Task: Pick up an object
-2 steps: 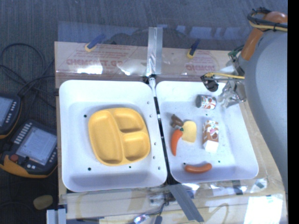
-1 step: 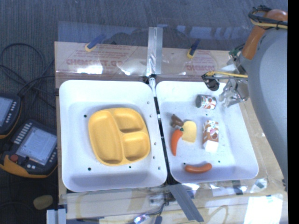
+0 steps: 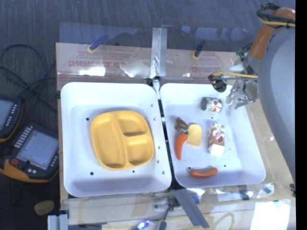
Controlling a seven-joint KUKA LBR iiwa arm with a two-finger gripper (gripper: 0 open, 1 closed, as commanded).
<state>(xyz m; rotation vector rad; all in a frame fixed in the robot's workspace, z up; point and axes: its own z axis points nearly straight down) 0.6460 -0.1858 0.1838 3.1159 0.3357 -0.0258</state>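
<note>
The right bin [image 3: 249, 166] holds several small items. A small can [image 3: 212, 104] lies on its side near the back. A red-and-white carton [image 3: 217, 139] lies right of centre. A yellow piece [image 3: 194, 135] rests against an orange carrot [image 3: 180, 144], with a small brown item [image 3: 181, 124] just behind them. A red sausage [image 3: 203, 172] lies near the front wall. My gripper [image 3: 238, 97] hangs over the bin's back right corner, just right of the can and apart from it, with nothing seen in it.
A yellow divided plate [image 3: 123, 139] fills the middle of the left bin [image 3: 72, 128]. A raised divider [image 3: 160, 123] separates the two bins. The grey arm [image 3: 283, 80] covers the right side. Handheld controllers [image 3: 29, 152] lie left of the bench.
</note>
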